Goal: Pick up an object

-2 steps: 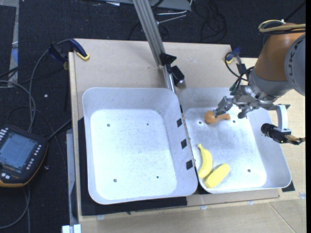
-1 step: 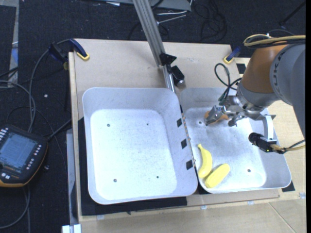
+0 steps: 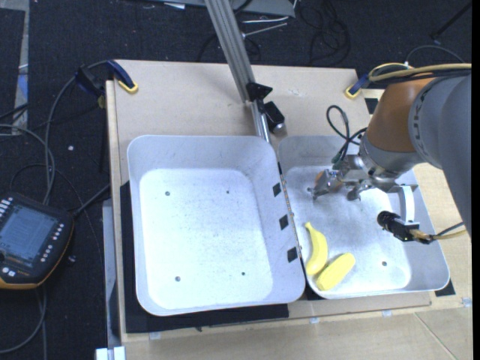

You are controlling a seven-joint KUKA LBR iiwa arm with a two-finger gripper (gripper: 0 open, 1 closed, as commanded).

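A yellow banana [image 3: 316,247] lies curved at the front left of the right bin [image 3: 427,265], beside the divider. A yellow oblong object [image 3: 334,271] rests just to its right, touching it near the bin's front wall. My gripper [image 3: 334,187] hangs over the back middle of the right bin, well behind both yellow things, with its fingers [image 3: 321,189] spread apart and nothing between them. The grey arm with its orange band [image 3: 397,118] comes in from the right.
The left bin [image 3: 150,156] sits beside the right one, with a slanted metal rail [image 3: 234,43] crossing behind them. A black cable with a connector [image 3: 396,226] hangs from the wrist over the right bin. A teach pendant [image 3: 26,238] lies off the bench at left.
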